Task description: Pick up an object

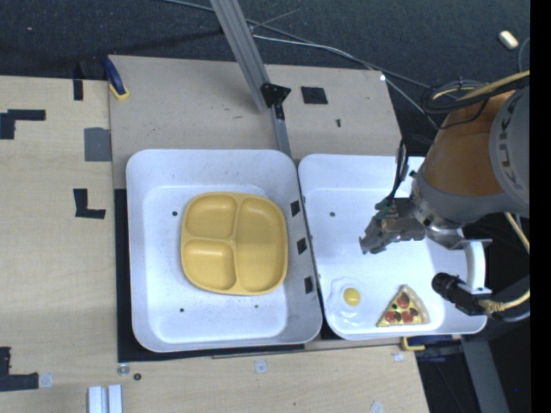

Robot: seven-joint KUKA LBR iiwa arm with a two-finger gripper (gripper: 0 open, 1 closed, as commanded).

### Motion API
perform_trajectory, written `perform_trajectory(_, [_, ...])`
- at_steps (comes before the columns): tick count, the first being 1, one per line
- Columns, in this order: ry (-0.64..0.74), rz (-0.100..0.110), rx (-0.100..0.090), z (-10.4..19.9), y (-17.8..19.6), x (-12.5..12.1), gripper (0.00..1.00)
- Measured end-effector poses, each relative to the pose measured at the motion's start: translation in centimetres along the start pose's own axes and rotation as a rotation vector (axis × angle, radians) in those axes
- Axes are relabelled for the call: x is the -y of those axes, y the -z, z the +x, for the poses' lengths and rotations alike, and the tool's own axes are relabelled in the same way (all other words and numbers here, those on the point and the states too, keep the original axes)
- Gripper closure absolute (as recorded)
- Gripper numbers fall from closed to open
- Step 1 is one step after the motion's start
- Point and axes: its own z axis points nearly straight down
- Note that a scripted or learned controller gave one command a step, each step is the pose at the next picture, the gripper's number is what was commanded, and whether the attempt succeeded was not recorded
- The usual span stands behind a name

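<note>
Two shallow white bins sat side by side on the bench. The left bin (146, 231) carried a yellow divided plate (233, 243) near its middle, with three compartments showing, two smaller ones on its left half and one long one on its right. The right bin (344, 179) carried two small things along its near edge: a fried egg toy (349, 298), white with a yellow yolk, close to the near-left corner, and just beside it, toward the near-right corner, a pizza slice toy (404, 308), triangular with red spots on it. The two lay near each other but apart. The arm (469, 157), grey with an orange band, reached in over the right edge of the right bin, and its gripper (376, 238) hung over the middle of that bin, above the bare white floor and farther from the near edge than both toys. Nothing showed between its tips. Whether the jaws stood wide or narrow could not be told from this slant, since the dark tips blurred together.
</note>
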Motion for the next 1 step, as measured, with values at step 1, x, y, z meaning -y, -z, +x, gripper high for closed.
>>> perform_trajectory(1, [0.001,-0.001,0.000,5.33,1.28,-0.68,1.00])
